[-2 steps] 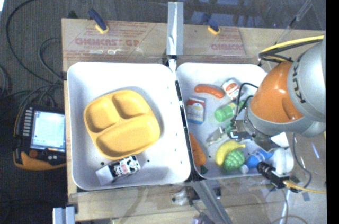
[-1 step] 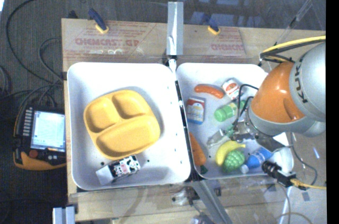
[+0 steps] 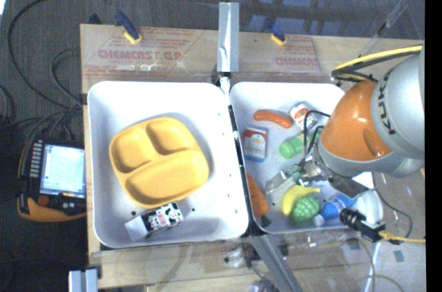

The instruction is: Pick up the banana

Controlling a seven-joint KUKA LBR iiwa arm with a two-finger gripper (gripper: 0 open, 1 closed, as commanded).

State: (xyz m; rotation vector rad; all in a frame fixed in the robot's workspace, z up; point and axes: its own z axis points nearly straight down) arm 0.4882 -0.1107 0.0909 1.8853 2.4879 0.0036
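**Claw low over the banana in the right bin**

The claw (image 3: 302,177) sits low in the right bin (image 3: 238,119), directly above the banana (image 3: 295,197); whether it is spread or closed cannot be told. The banana lies near the bin's near wall, touching a green bumpy fruit (image 3: 304,210). A blue item (image 3: 334,208) lies just right of that. Farther back are a green piece (image 3: 291,146), a red sausage (image 3: 273,119) and a small carton with a red label (image 3: 255,143), its print unreadable. An orange carrot (image 3: 257,200) lies by the left wall. The arm's grey casing (image 3: 407,114) reads "KU". The left bin (image 3: 97,146) holds a yellow divided tray (image 3: 159,159) and a black-and-white carton (image 3: 160,218). The worktop's board (image 3: 138,56) bears faint red lettering.
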